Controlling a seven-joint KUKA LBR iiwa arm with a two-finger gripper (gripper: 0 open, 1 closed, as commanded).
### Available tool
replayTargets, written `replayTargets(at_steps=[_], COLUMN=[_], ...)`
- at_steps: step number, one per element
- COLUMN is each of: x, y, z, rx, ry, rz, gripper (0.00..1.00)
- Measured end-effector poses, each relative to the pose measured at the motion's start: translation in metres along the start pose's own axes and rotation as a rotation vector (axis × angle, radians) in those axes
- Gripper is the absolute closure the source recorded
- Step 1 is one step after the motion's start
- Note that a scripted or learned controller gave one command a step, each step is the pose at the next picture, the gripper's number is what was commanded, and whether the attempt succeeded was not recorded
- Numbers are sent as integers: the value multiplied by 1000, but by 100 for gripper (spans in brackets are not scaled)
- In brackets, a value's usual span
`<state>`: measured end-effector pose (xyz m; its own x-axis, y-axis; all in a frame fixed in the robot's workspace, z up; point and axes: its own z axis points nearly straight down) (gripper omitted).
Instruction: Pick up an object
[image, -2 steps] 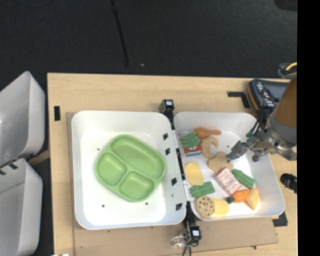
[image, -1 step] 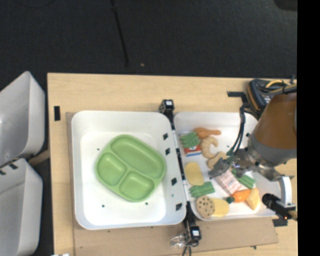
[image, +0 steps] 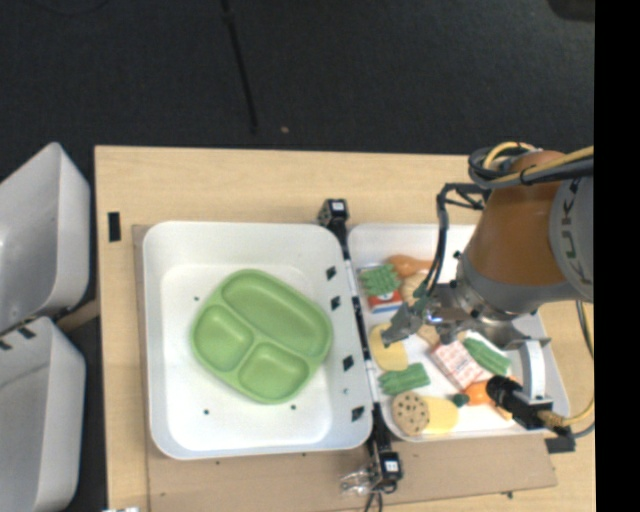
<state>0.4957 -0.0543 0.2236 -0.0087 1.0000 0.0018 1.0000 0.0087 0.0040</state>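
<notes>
The right bin (image: 400, 238) holds several toy food pieces. Among them are a green piece (image: 378, 277), an orange piece (image: 405, 265), a pale yellow piece (image: 388, 353), a green pod (image: 405, 380), a brown cookie (image: 408, 408), a pink striped packet (image: 455, 363) and an orange carrot (image: 480, 392). My gripper (image: 410, 320) hangs low over the left middle of this bin, just above the pale yellow piece. The grey and orange arm behind it hides part of the bin's right side.
The left bin (image: 170, 300) holds a green divided plate (image: 262, 335). A raised divider with black clips (image: 352, 330) runs between the bins. A small red and blue box (image: 386, 297) lies beside the gripper. Wooden bench (image: 200, 180) surrounds both bins.
</notes>
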Motion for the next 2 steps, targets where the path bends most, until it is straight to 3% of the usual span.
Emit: replayTargets(at_steps=[1,2], x=[-5,70], y=[0,-4], z=[-10,-34], rx=[-1,0], ry=[-2,0], rz=[7,-1], gripper=[100,100])
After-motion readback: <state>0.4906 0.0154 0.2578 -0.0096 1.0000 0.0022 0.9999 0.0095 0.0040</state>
